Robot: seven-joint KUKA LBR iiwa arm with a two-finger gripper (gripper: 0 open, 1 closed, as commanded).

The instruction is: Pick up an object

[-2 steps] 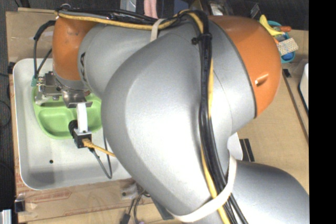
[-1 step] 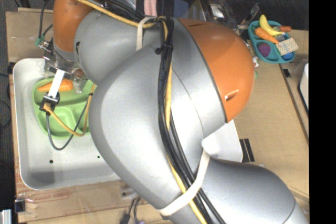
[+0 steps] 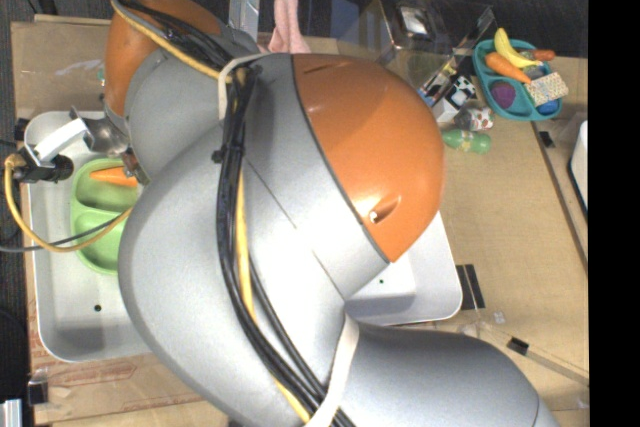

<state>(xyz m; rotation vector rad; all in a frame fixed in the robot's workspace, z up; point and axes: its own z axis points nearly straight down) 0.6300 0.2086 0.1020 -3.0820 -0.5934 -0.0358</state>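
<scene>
An orange carrot-like object lies in a green bowl in the left white bin. The grey arm covers most of the bench; the gripper's state can't be told.

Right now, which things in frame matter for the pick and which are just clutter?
Job:
- arm, reaching over the left bin
- green bowl in that bin
- orange carrot-like piece in the bowl

Lying about:
- blue bowl of toy food on the bench
- small green item beside it
- pink object at the back
</scene>
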